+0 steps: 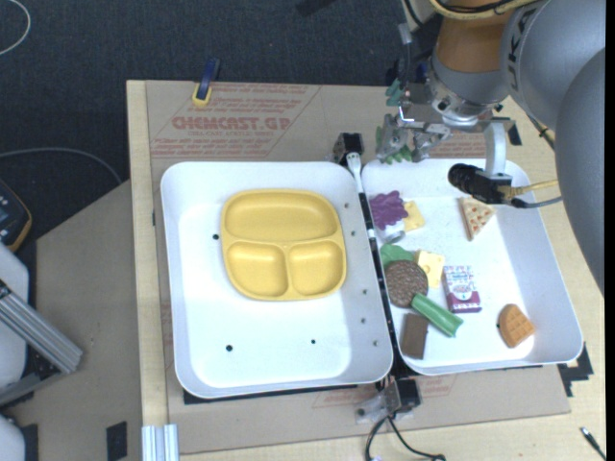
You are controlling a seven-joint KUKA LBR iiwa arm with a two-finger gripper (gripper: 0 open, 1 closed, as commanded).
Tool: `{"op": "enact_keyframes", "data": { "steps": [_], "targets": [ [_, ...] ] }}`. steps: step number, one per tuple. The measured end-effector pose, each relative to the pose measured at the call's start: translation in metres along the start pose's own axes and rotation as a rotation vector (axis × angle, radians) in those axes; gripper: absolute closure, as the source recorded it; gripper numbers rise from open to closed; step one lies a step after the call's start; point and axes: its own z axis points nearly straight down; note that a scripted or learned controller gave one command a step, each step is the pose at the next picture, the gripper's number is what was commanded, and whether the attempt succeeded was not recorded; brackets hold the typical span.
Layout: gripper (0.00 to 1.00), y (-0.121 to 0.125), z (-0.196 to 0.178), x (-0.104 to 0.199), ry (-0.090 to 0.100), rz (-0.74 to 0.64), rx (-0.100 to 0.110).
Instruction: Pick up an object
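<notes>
The metal two-finger gripper [411, 142] hangs above the far rim of the right shallow white bin [553, 267]. I cannot tell its state. The toy food lies in that bin: a purple grape bunch [387, 206] just below the gripper, a brown round cookie [405, 279] nearer. Nothing looks picked yet. Next it should go down onto one piece.
</notes>
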Motion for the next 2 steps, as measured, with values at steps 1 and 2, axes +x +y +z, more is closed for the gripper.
{"op": "enact_keyframes", "data": {
  "steps": [1,2],
  "targets": [
    [1.00,-0.007,-0.004,-0.006,0.000,0.002,0.004],
    [1.00,-0.001,0.011,-0.002,0.001,0.001,0.006]
  ]
}}
